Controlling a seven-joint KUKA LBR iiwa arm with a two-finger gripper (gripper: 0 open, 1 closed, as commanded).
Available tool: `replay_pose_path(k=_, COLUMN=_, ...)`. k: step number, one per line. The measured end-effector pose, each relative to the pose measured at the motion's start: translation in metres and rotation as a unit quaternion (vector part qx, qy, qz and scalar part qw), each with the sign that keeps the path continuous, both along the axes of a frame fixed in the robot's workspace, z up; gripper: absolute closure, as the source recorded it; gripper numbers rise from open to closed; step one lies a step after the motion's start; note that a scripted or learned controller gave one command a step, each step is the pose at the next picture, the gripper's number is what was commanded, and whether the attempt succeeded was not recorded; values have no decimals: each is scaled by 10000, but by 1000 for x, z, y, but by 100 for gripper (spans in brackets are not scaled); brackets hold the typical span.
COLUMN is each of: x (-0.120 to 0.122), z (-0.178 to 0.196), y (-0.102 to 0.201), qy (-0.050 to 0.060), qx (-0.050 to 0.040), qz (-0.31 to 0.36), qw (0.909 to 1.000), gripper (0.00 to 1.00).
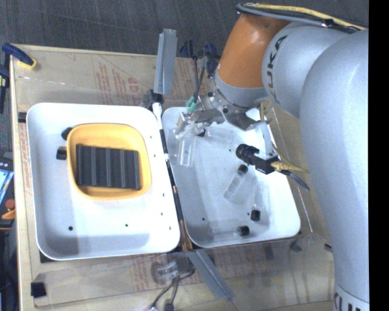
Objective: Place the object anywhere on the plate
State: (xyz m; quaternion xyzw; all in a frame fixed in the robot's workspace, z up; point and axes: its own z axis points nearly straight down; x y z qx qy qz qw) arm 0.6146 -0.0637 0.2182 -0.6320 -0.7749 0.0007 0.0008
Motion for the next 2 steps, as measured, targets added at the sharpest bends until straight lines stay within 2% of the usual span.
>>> replay_pose_path(k=1, x=-9, z=-23, y=44, qy=10, qx=3, qz=727, qw=9974, gripper=100)
replay_pose_path(k=2, x=-9, z=-23, y=43, qy=8, qx=2, qz=724, qw=9974, gripper=0)
